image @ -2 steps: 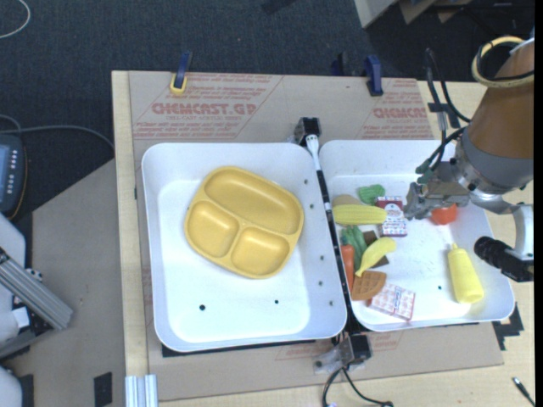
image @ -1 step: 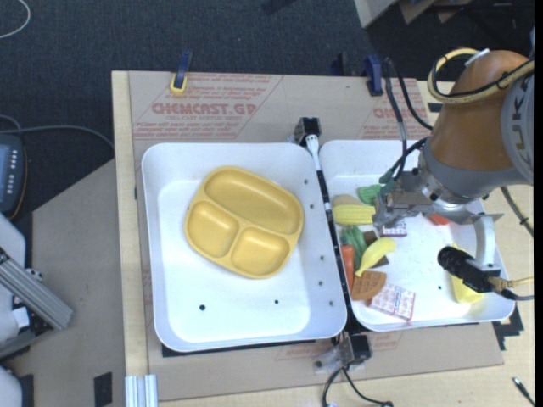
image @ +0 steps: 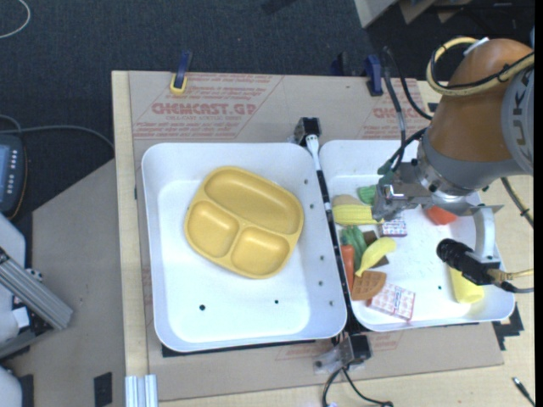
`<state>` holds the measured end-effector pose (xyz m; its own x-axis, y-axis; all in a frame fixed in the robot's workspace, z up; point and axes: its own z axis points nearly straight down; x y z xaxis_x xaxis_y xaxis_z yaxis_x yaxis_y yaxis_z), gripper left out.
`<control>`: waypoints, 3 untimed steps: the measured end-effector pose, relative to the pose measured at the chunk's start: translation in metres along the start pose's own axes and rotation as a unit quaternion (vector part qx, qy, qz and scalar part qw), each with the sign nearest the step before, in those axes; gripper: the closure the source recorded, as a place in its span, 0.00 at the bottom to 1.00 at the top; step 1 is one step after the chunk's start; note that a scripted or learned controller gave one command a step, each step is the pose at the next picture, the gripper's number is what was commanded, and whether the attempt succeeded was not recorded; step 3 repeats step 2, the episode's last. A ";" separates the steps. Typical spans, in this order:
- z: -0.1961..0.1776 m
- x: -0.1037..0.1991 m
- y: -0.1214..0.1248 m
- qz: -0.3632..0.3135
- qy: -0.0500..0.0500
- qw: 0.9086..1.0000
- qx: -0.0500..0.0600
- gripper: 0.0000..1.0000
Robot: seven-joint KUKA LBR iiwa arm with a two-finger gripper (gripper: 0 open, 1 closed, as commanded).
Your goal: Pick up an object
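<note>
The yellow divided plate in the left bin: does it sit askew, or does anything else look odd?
Yes, the yellow divided plate lies turned at a slant to the walls of the left bin. In the right bin the toy foods lie crowded against the left wall. Nothing looks spilled or broken.

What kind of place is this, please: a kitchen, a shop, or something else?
Probably a robotics lab bench, not a kitchen. A grey and orange robot arm reaches over two shallow white plastic bins clamped to a board; toy food and a yellow divided plate lie inside, with cables around.
</note>
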<state>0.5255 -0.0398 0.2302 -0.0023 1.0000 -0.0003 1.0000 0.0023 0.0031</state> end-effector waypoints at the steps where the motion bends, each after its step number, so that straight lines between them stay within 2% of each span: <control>1: 0.015 -0.014 -0.003 0.002 0.000 1.000 0.003 1.00; 2: -0.005 -0.011 0.004 0.000 0.000 1.000 0.000 1.00; 3: -0.005 -0.011 0.004 0.000 0.000 1.000 0.000 1.00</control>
